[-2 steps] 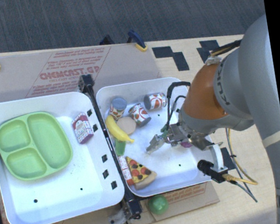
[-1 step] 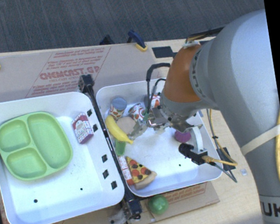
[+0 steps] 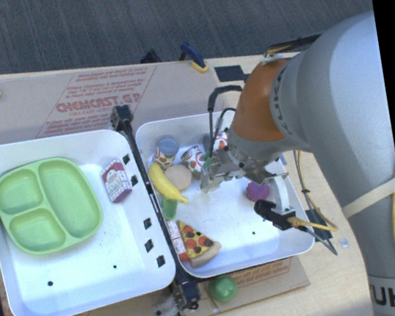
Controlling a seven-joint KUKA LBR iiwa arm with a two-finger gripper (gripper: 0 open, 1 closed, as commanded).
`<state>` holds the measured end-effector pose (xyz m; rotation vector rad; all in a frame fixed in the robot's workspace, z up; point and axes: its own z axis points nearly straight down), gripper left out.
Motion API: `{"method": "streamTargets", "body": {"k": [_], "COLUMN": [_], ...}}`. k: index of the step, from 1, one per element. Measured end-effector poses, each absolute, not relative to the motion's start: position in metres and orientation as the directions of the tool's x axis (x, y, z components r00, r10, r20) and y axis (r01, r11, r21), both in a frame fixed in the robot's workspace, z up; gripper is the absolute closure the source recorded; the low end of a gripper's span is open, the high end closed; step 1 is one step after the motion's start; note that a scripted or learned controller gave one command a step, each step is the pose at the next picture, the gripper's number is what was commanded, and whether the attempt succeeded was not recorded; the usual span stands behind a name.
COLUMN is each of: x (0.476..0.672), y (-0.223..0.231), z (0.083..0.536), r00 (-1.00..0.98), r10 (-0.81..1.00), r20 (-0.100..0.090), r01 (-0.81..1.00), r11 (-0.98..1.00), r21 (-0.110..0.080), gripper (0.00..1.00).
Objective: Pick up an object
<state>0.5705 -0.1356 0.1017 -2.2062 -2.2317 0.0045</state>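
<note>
A: In the camera view, where is the gripper (image 3: 212,176) placed?

B: It is lowered into the right bin (image 3: 237,257); whether anything is clasped cannot be told. The nearest candidate, a beige round object (image 3: 178,176), is seen just beside it at nine o'clock.

A: And the banana (image 3: 164,184)?

B: Slightly farther at nine o'clock, its long axis running from eleven to five.

A: Counts?

B: One banana, one pizza slice (image 3: 194,242), one purple object (image 3: 257,191), one green tray (image 3: 47,205) are counted.
</note>
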Motion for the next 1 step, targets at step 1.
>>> {"method": "streamTargets", "body": {"k": [1], "x": [0.5534], "y": [-0.1587], "z": [0.2646], "r00": [-0.005], "r10": [1.000], "r20": [-0.002], "r01": [1.000], "r11": [0.005], "r21": [0.003], "gripper": [1.00]}}
